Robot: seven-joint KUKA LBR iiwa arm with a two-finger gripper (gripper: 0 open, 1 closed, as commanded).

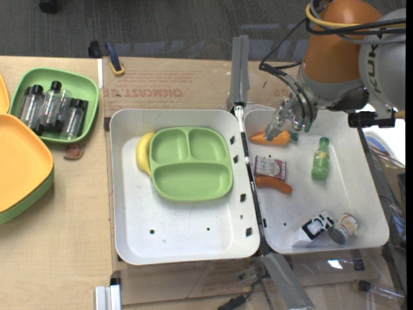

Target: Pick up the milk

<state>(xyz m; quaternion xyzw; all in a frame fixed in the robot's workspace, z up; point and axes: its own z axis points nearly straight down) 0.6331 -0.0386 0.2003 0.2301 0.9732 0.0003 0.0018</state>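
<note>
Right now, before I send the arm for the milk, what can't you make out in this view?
- Gripper: too small and cluttered in the camera view to tell its finger state.
- Milk carton: lying small near the can; its label is unreadable.
- Yellow item: mostly hidden under the green divided plate.
- Carrot: partly covered by the gripper.

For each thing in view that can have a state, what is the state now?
gripper: low over the right bin's far left corner, above the carrot.
carrot: lying flat.
green bottle: lying on its side.
milk carton: lying tipped near the front, touching the can.
can: on its side.
green divided plate: flat in the left bin.
</note>
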